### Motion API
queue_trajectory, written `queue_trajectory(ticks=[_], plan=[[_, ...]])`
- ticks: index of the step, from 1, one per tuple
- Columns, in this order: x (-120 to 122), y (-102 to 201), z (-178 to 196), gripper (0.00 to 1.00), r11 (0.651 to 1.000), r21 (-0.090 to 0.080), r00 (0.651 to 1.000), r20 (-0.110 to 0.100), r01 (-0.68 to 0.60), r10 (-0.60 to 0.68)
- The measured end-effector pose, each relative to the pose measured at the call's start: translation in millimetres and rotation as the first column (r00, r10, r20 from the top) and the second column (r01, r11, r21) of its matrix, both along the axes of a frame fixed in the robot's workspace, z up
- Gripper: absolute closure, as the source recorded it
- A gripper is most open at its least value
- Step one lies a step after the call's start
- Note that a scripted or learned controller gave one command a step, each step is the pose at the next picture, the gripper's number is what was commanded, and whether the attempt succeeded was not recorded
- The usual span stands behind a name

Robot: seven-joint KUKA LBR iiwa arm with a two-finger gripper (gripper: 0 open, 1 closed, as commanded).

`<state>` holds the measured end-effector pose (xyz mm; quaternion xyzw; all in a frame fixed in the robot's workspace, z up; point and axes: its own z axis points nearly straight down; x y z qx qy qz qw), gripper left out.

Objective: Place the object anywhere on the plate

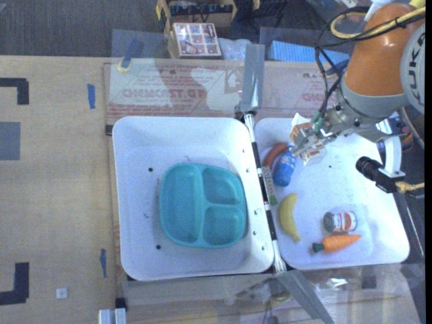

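Right now your end effector (312, 142) is hovering beside the blue bottle (284, 169) in the right white bin (378, 248), its grip unreadable, while the teal divided plastic plate (202, 205) is sitting in the left bin (135, 147).

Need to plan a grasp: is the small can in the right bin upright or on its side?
On its side. The can shows its label lengthwise, lying just above the toy carrot on the right bin floor.

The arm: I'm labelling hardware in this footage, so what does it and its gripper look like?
The arm has a rounded orange band above a grey wrist section, with part of dark lettering at the frame's edge. Yellow and black cables loop around it. The gripper is a small metallic assembly with orange and whitish parts.
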<state>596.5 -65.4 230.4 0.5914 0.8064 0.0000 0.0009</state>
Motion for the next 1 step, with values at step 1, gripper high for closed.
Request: queue_trajectory(ticks=[1], plan=[[-28.5, 58.8, -46.3, 1.0, 0.995, 0.001, 0.995, -0.004, 0.095, -0.095]])
